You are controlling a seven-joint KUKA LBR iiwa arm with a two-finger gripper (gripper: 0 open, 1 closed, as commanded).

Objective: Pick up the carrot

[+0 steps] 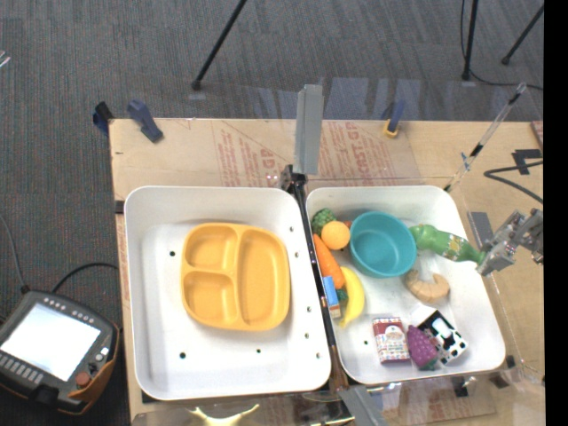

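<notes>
The carrot (327,261) lies just left of the teal bowl (382,244); the end effector (508,247) hangs right of it, grip unclear.

On my feed, the part of the robot I could see was its gripper (513,242), and it came through small and rather blurred. It was built of pale grey and silver metal, in blocky, angular pieces rather than rounded ones. Darker grey patches sat between the lighter parts, like gaps or joints, though I could not tell which. The lightest piece, almost white, was at its lower left end. A few edges caught the light and looked shiny. Whether it bore markings, screws or cables I could not tell at that size.
</notes>
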